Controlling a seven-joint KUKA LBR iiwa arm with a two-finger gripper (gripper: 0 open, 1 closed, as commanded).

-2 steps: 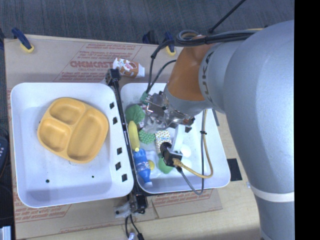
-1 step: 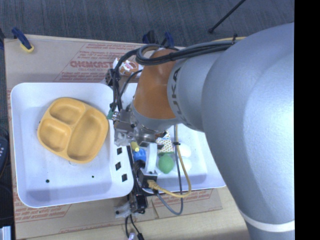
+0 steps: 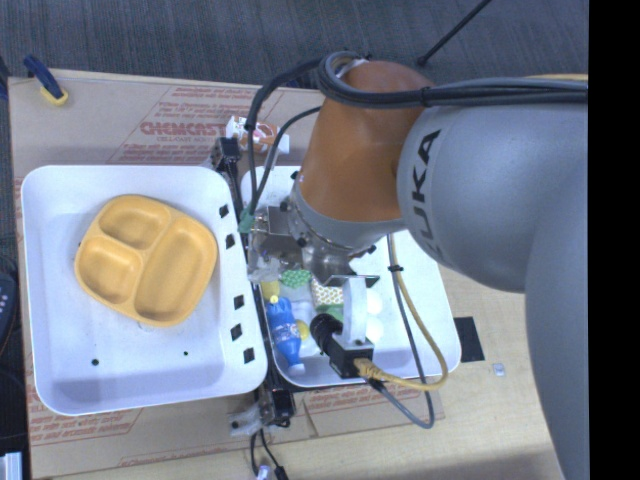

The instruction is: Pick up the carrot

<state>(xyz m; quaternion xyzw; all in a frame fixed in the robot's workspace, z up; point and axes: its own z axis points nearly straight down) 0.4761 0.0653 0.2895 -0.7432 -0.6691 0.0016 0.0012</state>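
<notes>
Though looking over both bins for the carrot, failing to place it anywhere for certain, with much of the right bin (image 3: pixel 445 353) lying under the robot. Reaching in from the right and bending down over that bin with the grey arm (image 3: pixel 500 198) and its orange band (image 3: pixel 355 158). Hanging the gripper (image 3: pixel 300 263) low over the bin's left half, close to the wall shared with the other bin; whether spread or pressed together, cannot tell. Leaving in sight, just below the gripper, a blue thing (image 3: pixel 283 330) with a yellow patch, lying along that shared wall, a green thing (image 3: pixel 297 279) just above it, a pale checked thing (image 3: pixel 328 293) beside the green one, and a white thing (image 3: pixel 375 318) further right. Holding, in the left bin (image 3: pixel 40 298), a yellow plate (image 3: pixel 147 258) with three compartments, lying flat near the middle and well apart from the gripper. Resting both bins on brown cardboard (image 3: pixel 180 128) printed in red, spread over the bench (image 3: pixel 500 418). Showing a blue and yellow clamp (image 3: pixel 45 80) near the cardboard's far left corner, well apart from the bins' contents.
</notes>
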